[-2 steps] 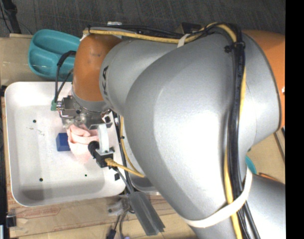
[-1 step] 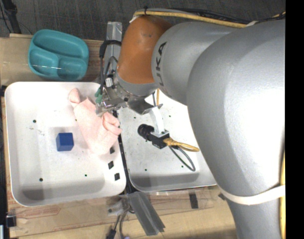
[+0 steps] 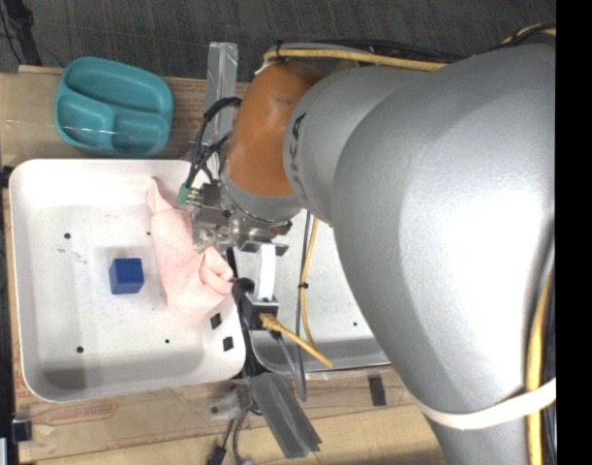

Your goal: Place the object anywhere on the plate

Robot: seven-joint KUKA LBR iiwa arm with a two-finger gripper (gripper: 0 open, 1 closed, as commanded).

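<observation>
A teal divided plate (image 3: 113, 105) sits on the wooden bench beyond the far left corner of the left bin (image 3: 39, 356). On that bin's floor lies a small blue cube (image 3: 127, 275). To its right a crumpled pink cloth (image 3: 179, 260) lies along the bin's right side. My gripper (image 3: 216, 232) is low over the right edge of the cloth, touching or nearly touching it, and the wrist's dark hardware hides its tip. The cube is well to the left of the gripper, with the cloth between them.
My large grey arm (image 3: 441, 211) with its orange band (image 3: 266, 124) covers most of the right bin (image 3: 339, 323). A yellow cable (image 3: 296, 342) and metal brackets (image 3: 276, 405) lie near the divide between the bins at the front.
</observation>
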